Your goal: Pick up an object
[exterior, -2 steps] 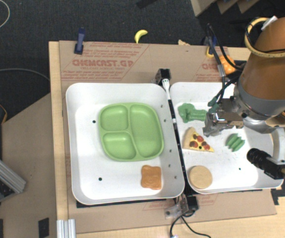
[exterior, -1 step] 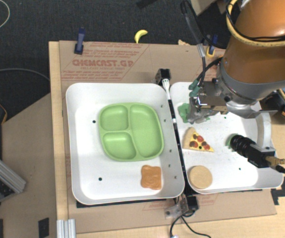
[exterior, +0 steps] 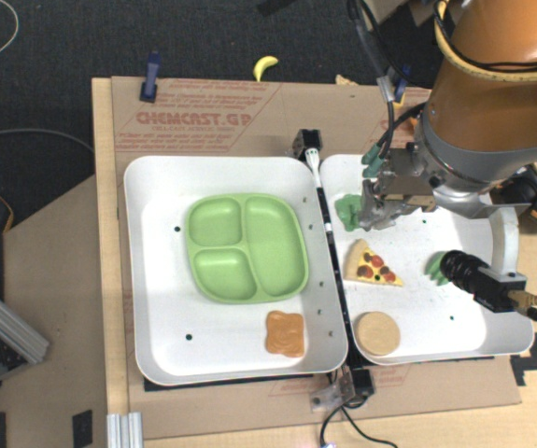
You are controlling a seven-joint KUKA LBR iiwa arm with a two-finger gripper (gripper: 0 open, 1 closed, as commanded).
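Where green toy point(exterior: 348, 212) lies, tool point(exterior: 377, 215) low.

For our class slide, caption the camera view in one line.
Gripper low over green toy in right bin, near pizza slice; divided green plate in left bin.

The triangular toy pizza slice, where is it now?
The triangular toy pizza slice lies in the right white bin, near its left wall, above the round tan disc.

A brown cardboard sheet point(exterior: 203, 119) printed with red lettering covers the bench. Beyond it lies dark carpet point(exterior: 109, 17), crossed by a thin white cable point(exterior: 7, 12) at far left.
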